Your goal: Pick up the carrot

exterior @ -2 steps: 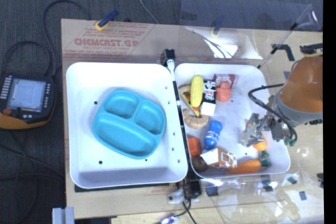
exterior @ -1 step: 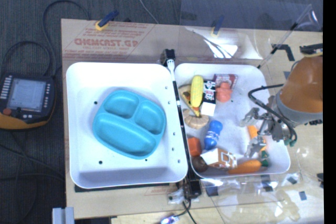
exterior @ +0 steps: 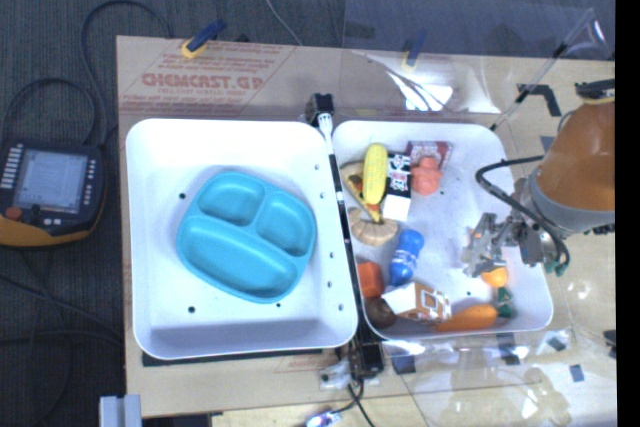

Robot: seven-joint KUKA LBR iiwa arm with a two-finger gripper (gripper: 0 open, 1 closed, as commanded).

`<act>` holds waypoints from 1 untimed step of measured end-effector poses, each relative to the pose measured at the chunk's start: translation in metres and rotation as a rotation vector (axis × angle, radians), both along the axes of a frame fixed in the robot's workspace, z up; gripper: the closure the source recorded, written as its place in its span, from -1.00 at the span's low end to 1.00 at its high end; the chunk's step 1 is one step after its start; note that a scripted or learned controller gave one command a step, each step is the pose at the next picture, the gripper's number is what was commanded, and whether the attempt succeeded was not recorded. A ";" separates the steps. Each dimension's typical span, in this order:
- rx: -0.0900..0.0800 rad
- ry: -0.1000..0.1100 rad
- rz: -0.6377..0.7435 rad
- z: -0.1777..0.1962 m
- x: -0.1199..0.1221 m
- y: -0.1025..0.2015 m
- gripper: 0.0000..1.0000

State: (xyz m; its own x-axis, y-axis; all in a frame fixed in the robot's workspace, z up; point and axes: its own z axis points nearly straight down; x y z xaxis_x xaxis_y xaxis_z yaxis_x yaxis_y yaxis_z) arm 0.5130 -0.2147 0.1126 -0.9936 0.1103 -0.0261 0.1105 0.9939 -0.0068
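The carrot is orange with a green top at its right end. It lies flat along the front wall of the right bin, near that bin's front right corner. My gripper hangs over the right side of the same bin, a little behind the carrot and apart from it. A small orange piece shows just below the gripper, between it and the carrot's green top. The arm's grey body with its orange band reaches in from the right.
The right bin also holds a yellow corn cob, a blue bottle, a peach-coloured item, a small box and other toys on its left side. The left bin holds a blue divided plate.
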 end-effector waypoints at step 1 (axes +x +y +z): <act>0.000 0.001 0.000 -0.001 0.000 0.000 -1.00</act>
